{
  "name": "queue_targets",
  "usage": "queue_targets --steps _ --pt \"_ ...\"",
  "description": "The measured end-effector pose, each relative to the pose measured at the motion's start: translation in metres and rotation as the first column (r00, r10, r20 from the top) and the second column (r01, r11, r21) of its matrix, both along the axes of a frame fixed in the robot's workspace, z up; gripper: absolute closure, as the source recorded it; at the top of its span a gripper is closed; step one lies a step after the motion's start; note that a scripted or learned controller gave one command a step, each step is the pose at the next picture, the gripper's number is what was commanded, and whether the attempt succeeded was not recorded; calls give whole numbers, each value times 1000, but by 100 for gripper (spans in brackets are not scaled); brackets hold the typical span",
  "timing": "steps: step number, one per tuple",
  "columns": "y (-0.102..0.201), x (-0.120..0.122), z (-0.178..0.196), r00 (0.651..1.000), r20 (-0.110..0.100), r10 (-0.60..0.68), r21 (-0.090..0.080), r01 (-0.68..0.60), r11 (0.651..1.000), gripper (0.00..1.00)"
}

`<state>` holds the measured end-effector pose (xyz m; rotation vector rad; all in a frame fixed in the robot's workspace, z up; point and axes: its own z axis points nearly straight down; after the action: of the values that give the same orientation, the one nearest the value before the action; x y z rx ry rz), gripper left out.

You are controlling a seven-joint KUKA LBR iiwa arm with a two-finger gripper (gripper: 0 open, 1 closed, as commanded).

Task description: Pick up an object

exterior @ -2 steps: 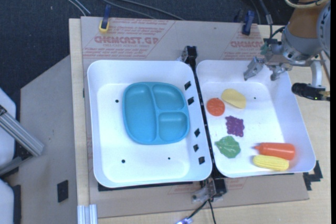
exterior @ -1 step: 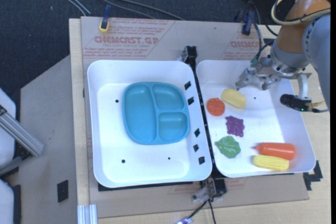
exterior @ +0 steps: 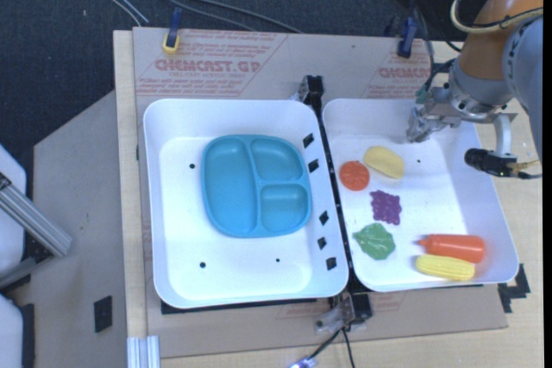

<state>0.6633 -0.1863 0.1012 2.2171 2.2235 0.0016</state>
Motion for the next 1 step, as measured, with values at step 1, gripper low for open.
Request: queue_targets --steps 1 --pt "-7 -4 50 1000 4 -3 -1 3 1000 100"
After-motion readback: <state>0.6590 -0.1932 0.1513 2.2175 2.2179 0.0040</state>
